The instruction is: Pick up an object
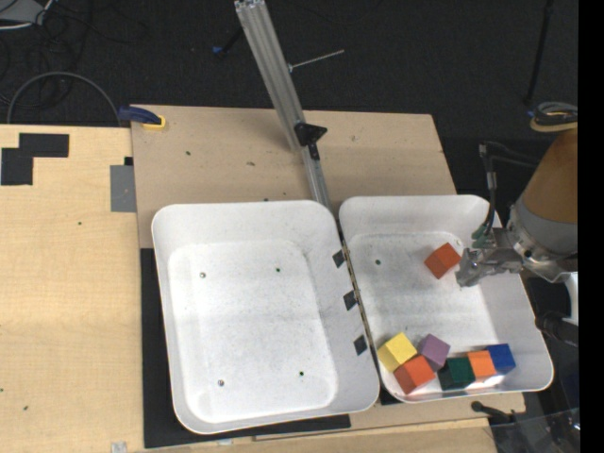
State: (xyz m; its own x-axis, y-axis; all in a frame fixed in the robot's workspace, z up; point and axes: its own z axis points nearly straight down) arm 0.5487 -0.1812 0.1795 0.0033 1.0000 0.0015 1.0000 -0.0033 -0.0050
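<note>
The pincer (469, 270) hangs low over the right bin (396, 217), near its right wall; whether it is spread or pressed together cannot be told from this angle. An orange-red cube (441, 260) lies tilted just to its left, close beside it, with contact unclear. Well below the pincer, along the bin's near edge, sits a cluster of blocks: yellow (397, 349), purple (434, 348), red (413, 374), green (457, 373), orange (483, 361) and blue (502, 357). The left bin (179, 225) lies far to the pincer's left on the bench (217, 154).
</note>
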